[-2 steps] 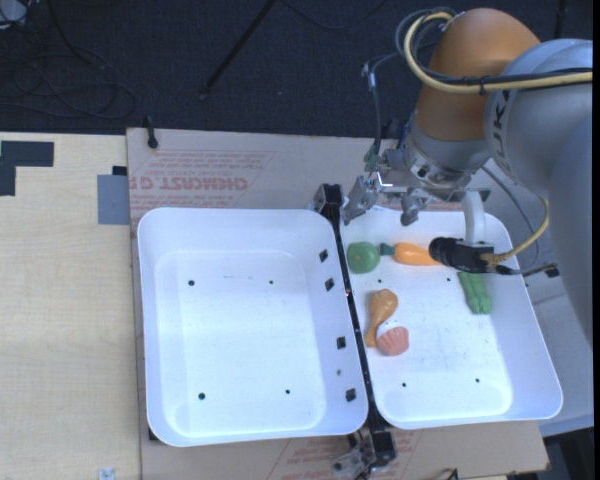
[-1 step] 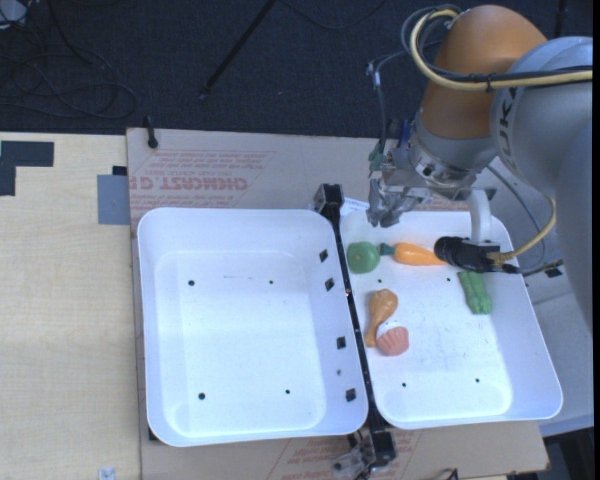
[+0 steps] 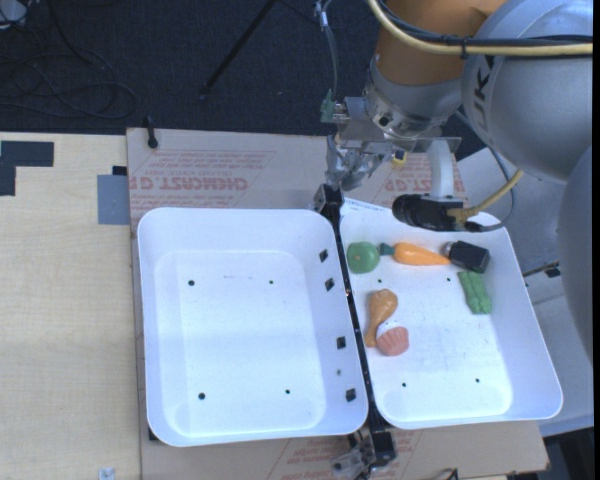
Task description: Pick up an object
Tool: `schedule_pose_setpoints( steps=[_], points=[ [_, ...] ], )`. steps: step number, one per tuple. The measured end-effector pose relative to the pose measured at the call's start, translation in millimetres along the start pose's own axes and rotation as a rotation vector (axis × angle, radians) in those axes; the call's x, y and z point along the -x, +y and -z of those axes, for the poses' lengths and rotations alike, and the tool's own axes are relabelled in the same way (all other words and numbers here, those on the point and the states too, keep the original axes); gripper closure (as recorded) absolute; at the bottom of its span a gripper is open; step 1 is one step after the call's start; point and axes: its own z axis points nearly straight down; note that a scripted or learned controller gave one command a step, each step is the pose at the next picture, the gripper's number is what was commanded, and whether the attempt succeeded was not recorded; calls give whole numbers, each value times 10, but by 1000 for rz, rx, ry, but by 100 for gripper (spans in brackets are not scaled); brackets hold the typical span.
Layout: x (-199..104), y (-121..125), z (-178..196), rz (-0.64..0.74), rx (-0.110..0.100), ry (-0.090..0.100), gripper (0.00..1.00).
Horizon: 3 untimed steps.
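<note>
Two white bins, arm raised at the rear of the right one.
Right bin (image 3: pixel 540 368), near to far: pink shell-like toy (image 3: pixel 393 341), touching it an orange pear-shaped toy (image 3: pixel 380 311), green block (image 3: pixel 474 292), green ball (image 3: pixel 362 257), toy carrot (image 3: pixel 420 255), black block (image 3: pixel 468 256). Left bin (image 3: pixel 160 258) alongside. Gripper (image 3: pixel 348 173) hangs above the back rim by the divider, nothing in it; cannot tell whether it is spread or pressed together.

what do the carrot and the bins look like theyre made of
Carrot: probably moulded plastic, a toy; even orange colour, smooth skin with a faint sheen. Bins: likely thin formed white plastic, glossy; rounded corners, soft glare on the walls. Neither can be confirmed by look alone.
</note>
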Motion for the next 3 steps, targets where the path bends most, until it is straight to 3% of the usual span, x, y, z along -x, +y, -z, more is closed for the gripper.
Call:
schedule_pose_setpoints(
  steps=[1,2,3],
  points=[
    [56,-12,-62,-8,-10,-4,0],
    [53,-10,36,-4,-12,-5,100],
    [47,-12,31,-3,-13,-6,0]
  ],
)
